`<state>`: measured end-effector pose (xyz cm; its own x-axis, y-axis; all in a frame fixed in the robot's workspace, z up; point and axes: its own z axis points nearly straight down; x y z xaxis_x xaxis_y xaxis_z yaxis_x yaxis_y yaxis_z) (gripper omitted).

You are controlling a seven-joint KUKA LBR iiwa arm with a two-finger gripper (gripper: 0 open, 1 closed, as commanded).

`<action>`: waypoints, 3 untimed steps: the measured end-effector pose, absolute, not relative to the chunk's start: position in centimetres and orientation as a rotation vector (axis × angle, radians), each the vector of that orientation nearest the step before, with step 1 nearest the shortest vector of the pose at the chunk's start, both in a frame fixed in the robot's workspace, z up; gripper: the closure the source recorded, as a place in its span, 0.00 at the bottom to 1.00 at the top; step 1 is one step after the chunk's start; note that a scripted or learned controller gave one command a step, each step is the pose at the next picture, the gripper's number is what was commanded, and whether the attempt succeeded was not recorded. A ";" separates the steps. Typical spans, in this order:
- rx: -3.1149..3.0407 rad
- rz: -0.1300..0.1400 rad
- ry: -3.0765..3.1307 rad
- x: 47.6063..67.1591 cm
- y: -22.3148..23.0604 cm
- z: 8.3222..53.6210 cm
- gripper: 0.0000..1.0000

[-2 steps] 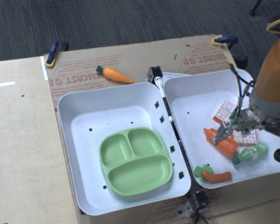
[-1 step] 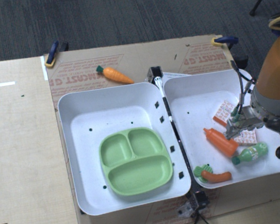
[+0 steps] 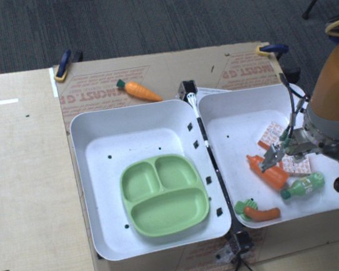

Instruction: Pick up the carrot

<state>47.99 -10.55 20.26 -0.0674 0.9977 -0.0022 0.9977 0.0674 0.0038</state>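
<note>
While reaching leftward into the right bin (image 3: 223, 155), the gripper (image 3: 272, 158) hangs open, empty, over an orange bottle (image 3: 268, 172).

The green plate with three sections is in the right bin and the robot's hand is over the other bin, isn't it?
Not quite. The camera view shows the green plate in the left bin, not the right one. The hand is over the other bin, the right bin, above an orange bottle, near a green bottle and a carrot.
</note>
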 end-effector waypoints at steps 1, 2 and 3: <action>2.083 0.000 2.352 47.8 -10.8 13.6 0.00; 2.083 0.001 2.349 47.9 -10.8 14.5 1.00; 2.083 0.001 2.350 47.9 -10.8 14.5 0.00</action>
